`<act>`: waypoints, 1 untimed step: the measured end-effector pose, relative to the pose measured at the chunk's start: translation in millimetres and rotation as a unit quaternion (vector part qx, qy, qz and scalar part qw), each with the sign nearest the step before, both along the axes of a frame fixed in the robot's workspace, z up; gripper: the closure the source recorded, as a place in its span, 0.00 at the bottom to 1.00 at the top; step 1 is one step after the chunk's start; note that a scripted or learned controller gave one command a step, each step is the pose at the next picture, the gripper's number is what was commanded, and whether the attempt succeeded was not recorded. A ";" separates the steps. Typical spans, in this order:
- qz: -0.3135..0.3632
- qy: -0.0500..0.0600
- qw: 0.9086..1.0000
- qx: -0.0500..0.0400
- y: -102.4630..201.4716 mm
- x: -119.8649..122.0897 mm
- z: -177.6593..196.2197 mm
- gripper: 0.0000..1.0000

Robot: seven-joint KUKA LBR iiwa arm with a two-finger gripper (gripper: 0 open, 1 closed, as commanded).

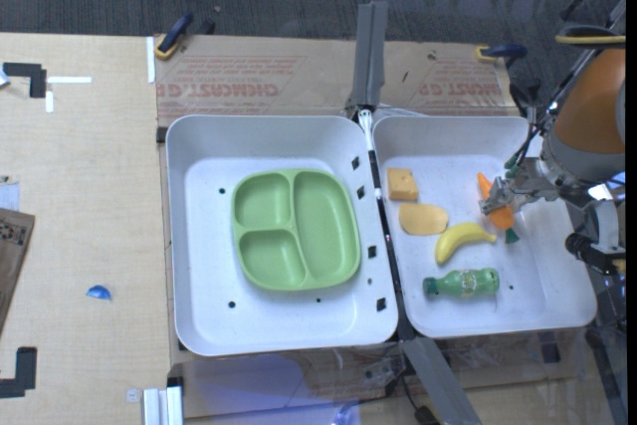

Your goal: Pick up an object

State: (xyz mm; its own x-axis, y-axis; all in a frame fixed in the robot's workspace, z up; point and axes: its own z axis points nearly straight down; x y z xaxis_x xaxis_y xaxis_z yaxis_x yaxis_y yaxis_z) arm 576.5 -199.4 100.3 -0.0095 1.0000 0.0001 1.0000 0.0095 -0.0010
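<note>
1. Gripper (pixel 498 205) low in the right bin (pixel 557 309), right of centre, directly over an orange carrot-like piece (pixel 487 186). The view is too small to tell how far the gripper is open, or whether it has hold of the piece.
2. Banana (pixel 464 240) lies just left and below the gripper, its tip close to the orange piece.
3. Green bottle (pixel 462 284) lies on its side below the banana, nearer the bin's front wall.
4. Orange-yellow block (pixel 402 184) and a flat yellow slice (pixel 424 219) sit by the left wall, block toward the back.
5. Open floor: right bin's back strip and its right-front corner.
6. Left bin (pixel 189 214) holds a green three-compartment plate (pixel 297 229), centred, with a bare margin all round.
7. Bench (pixel 80 214) to the left: small blue item (pixel 98 293), well apart from the bins.
</note>
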 end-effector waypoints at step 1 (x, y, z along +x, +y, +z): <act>0.015 -0.001 1.000 0.000 22.5 27.6 -8.7 1.00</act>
